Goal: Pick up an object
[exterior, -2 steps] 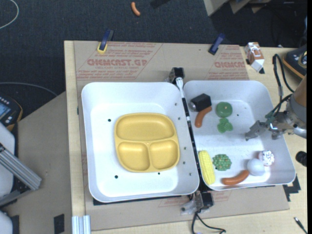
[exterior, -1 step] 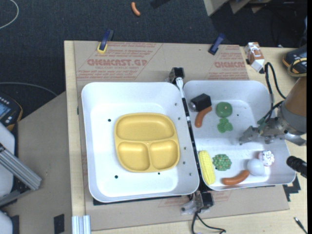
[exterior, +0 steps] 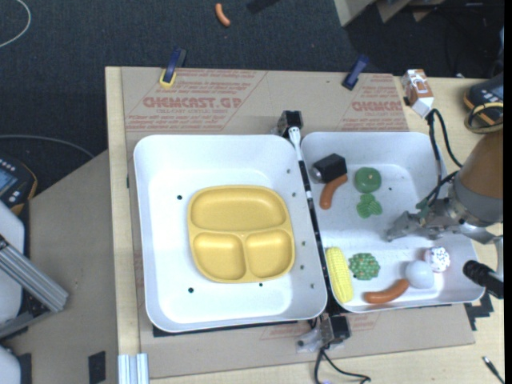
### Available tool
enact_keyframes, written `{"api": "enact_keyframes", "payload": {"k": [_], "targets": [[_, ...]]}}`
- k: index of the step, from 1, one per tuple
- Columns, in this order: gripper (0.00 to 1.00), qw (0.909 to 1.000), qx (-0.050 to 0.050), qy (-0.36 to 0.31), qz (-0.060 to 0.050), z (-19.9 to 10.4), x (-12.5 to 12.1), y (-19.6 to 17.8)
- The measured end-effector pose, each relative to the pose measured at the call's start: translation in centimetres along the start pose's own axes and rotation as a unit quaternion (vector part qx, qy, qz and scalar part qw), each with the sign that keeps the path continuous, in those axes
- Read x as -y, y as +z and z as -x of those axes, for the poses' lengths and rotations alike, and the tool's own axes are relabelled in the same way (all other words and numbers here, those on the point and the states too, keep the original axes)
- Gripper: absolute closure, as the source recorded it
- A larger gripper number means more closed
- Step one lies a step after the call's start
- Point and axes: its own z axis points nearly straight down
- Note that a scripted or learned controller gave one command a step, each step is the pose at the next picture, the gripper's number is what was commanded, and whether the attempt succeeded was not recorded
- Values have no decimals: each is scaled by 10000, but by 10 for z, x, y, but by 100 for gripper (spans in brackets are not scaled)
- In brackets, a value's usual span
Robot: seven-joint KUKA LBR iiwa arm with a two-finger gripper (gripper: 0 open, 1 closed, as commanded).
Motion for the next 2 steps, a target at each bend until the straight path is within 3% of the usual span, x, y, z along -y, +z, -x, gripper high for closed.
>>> {"api": "enact_keyframes", "payload": {"k": [1,2], "targets": [[100,10000,15,3,19,1,-1,-12],[100,10000,42,5,62,6,2,-74]]}}
